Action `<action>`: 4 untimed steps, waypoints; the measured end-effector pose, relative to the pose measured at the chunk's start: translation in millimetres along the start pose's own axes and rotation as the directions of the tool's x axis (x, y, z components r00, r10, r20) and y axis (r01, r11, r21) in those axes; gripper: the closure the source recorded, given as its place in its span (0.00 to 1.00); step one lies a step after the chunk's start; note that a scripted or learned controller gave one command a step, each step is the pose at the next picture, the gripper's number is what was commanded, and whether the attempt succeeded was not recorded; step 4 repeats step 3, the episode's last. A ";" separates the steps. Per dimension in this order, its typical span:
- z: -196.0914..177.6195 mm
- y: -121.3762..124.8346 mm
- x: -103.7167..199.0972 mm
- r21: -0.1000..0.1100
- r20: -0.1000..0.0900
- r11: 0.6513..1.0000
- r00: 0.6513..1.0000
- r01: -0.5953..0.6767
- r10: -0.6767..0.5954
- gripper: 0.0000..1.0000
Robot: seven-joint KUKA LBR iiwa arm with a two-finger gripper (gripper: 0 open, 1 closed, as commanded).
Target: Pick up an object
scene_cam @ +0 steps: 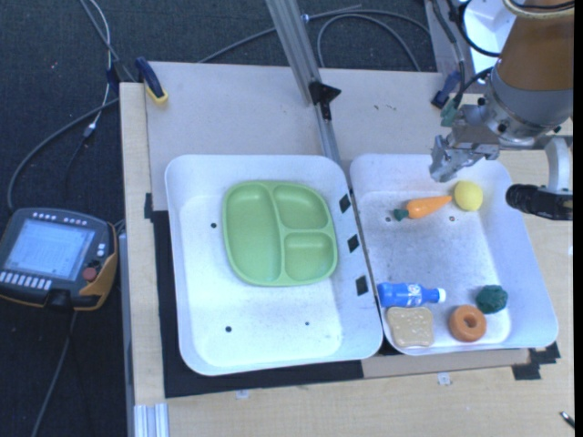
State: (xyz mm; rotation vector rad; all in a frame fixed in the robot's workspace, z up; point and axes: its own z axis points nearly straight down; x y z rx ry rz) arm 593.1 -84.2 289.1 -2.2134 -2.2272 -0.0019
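My gripper [444, 168] hangs over the far edge of the right bin [528, 244], just above and left of a yellow lemon [467, 196] and an orange carrot [424, 208]. Nothing shows between its fingers. Along the bin's near side lie a blue bottle [410, 293], a slice of toast [410, 327], a brown doughnut [468, 323] and a dark green piece [492, 299]. The left bin [196, 335] holds a green divided plate [280, 232].
A slanted metal pole [301, 44] crosses the bench behind the bins. A blue and yellow clamp [151, 81] sits at the bench's far left corner. A teach pendant [55, 258] lies on the floor at left. Black clips [353, 241] line the gap between the bins.
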 end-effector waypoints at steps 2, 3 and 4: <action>30.9 5.5 107.2 0.003 0.000 1.000 1.000 -0.001 0.001 1.00; 43.9 0.8 151.2 0.003 0.000 1.000 1.000 -0.001 0.001 1.00; 43.9 0.8 151.2 0.003 0.000 1.000 1.000 -0.001 0.001 1.00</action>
